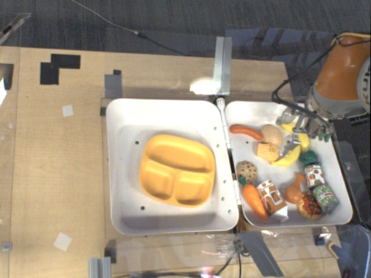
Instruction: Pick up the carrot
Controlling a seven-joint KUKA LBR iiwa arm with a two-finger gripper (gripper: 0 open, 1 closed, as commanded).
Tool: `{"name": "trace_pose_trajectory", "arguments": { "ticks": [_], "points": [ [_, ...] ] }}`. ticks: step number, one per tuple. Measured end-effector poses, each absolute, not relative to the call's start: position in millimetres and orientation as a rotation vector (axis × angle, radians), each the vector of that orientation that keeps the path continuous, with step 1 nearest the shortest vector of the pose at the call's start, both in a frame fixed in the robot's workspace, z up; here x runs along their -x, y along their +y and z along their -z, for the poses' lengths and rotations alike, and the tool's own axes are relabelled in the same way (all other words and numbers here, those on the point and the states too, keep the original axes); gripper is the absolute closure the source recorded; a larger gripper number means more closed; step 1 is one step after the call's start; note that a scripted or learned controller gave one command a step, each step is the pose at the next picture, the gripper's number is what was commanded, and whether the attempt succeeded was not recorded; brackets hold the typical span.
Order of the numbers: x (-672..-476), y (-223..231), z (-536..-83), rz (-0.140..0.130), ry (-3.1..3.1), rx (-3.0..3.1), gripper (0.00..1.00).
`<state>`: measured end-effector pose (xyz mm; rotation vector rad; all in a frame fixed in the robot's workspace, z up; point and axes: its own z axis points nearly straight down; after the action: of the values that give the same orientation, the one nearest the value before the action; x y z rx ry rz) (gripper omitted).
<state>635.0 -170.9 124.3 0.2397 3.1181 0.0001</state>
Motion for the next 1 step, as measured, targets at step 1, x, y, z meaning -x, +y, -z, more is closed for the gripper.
{"name": "trace_pose_trajectory", "arguments": {
  "ticks": [1],
  "points": [
    [-640.3,-115.0,-100.4,0.003,3.104,-0.217,0.0]
  ]
}}
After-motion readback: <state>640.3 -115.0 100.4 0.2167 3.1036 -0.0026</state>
